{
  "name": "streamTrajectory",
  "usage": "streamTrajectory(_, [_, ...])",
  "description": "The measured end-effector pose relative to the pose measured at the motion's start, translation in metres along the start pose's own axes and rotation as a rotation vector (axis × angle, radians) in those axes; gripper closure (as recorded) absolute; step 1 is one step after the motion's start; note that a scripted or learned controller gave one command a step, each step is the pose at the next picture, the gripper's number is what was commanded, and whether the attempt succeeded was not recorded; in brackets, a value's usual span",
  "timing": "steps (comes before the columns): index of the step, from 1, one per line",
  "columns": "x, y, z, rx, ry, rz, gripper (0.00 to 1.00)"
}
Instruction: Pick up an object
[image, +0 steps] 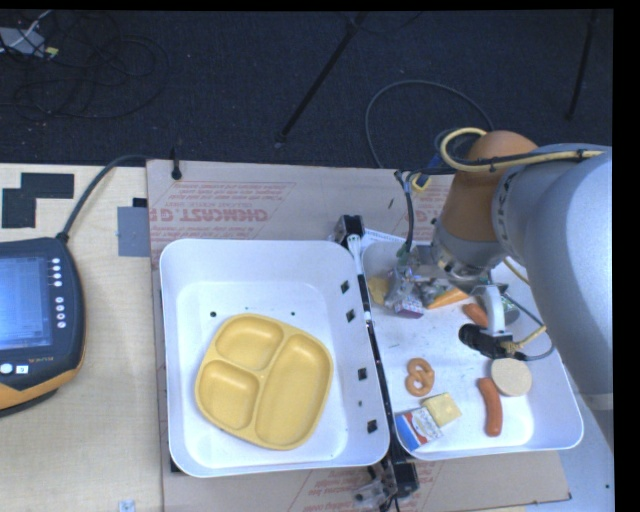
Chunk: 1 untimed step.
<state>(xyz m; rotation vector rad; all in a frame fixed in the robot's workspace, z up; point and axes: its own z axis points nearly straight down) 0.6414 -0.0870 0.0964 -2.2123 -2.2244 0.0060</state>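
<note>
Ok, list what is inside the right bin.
In the right bin: a pretzel, a sausage, a round cracker, a cheese wedge and a small packet. The arm covers the bin's far corner.

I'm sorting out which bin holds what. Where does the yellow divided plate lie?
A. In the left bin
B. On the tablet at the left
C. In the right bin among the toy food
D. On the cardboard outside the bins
A: the yellow divided plate lies flat inside the left bin, apart from the toy food in the right bin.
</note>
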Motion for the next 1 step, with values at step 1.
streamTrajectory(1, [0.0412,-0.0353,-0.0964,-0.009,0.002,0.003,1.00])
